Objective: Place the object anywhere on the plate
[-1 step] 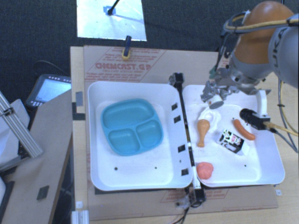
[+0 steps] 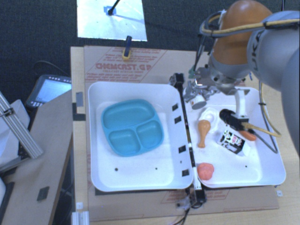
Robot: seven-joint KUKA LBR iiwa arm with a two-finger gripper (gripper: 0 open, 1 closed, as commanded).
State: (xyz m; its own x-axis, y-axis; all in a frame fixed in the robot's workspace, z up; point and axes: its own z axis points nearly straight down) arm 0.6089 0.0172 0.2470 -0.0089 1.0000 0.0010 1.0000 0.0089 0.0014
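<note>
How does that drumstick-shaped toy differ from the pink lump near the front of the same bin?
The toy drumstick is tan-orange, long and narrow, lying lengthwise; the pink lump is rounded and squat. The drumstick lies mid-bin near the divider, while the pink lump sits at the front corner. Both rest loose in the right bin, neither on the blue plate.

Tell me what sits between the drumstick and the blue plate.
In the camera view, between the drumstick and the blue plate: bare white bin floor and the black-clipped divider where both bins meet.
</note>
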